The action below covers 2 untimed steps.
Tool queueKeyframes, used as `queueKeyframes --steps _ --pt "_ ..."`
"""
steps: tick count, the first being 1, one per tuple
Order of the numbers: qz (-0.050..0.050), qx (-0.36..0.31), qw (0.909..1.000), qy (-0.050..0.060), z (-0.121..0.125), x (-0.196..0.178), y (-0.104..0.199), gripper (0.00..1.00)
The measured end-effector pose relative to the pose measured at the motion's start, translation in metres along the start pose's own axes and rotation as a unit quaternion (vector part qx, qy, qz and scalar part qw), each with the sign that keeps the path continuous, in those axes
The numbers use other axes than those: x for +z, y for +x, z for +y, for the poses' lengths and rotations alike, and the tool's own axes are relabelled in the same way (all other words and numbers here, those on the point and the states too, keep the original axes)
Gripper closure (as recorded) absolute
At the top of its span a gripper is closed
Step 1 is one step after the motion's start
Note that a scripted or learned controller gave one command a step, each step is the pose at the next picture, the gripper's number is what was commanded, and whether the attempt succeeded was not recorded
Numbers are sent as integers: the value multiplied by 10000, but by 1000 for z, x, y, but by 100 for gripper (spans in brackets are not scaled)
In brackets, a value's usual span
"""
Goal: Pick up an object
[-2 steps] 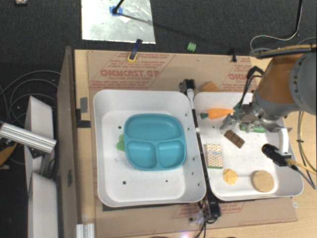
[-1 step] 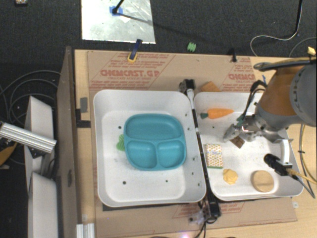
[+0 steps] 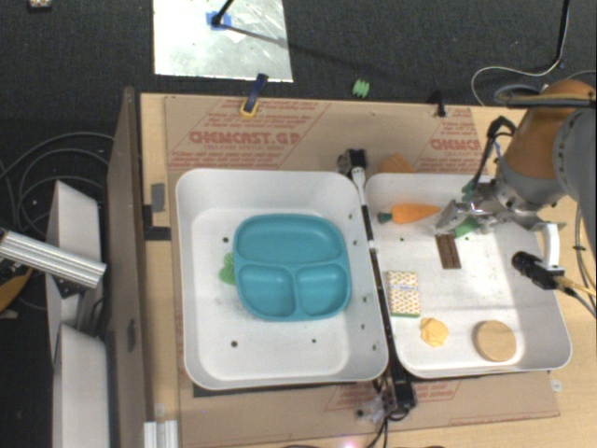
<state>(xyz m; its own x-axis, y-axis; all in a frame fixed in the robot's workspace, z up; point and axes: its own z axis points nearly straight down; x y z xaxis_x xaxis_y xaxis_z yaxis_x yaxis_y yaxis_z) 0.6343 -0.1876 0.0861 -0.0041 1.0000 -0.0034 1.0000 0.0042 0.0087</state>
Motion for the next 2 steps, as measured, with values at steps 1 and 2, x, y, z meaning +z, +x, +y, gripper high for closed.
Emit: queueKeyframes --steps 1,2 --pt "9 -9 10000 6 -1 -11 2 100" --pt "23 -44 10000 -20 20 -107 82 100"
